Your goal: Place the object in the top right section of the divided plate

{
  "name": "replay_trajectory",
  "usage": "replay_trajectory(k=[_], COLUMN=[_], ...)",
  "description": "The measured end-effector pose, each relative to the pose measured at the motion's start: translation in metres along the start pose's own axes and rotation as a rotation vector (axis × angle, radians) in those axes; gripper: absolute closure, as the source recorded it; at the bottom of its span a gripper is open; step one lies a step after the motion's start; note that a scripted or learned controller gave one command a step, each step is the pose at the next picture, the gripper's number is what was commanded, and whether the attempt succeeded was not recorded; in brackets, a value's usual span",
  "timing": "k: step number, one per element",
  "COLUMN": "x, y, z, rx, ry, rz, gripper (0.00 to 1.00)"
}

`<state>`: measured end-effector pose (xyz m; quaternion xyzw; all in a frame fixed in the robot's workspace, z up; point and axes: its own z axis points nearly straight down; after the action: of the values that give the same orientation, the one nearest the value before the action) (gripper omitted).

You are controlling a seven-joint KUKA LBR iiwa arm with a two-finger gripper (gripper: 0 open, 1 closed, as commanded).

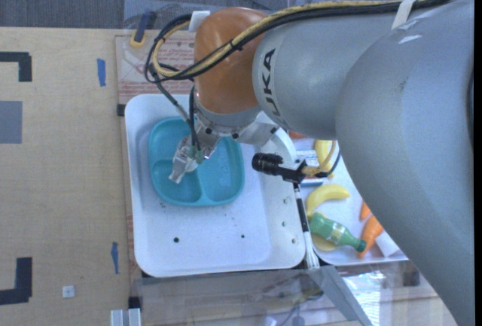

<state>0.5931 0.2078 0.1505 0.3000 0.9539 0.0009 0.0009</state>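
Observation:
A blue divided plate (218, 180) lies in the left white bin (211, 245). My gripper (183, 164) hangs over the plate's upper middle, near its dividing ridges, fingers pointing down and to the left. The arm's orange band and grey body cover the plate's top right part. What lies between the fingers is too small and blurred to make out.
The right bin (343, 257) holds a yellow banana (328, 197), a green bottle (337, 233), an orange carrot-like piece (369, 226) and another yellow item (324, 151). A black cable fitting (275, 165) sticks out by the bins' shared wall. Wooden bench surface lies to the left.

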Motion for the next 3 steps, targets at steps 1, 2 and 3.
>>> replay_trajectory(k=[1, 2, 3], x=[0.059, -0.002, -0.005], y=[-0.021, 0.021, -0.028], z=[0.010, -0.106, 0.011], rx=[0.003, 0.003, 0.005], ry=[0.004, 0.000, 0.002], rz=[-0.141, 0.395, 0.440], gripper=[1.00, 1.00, 1.00])
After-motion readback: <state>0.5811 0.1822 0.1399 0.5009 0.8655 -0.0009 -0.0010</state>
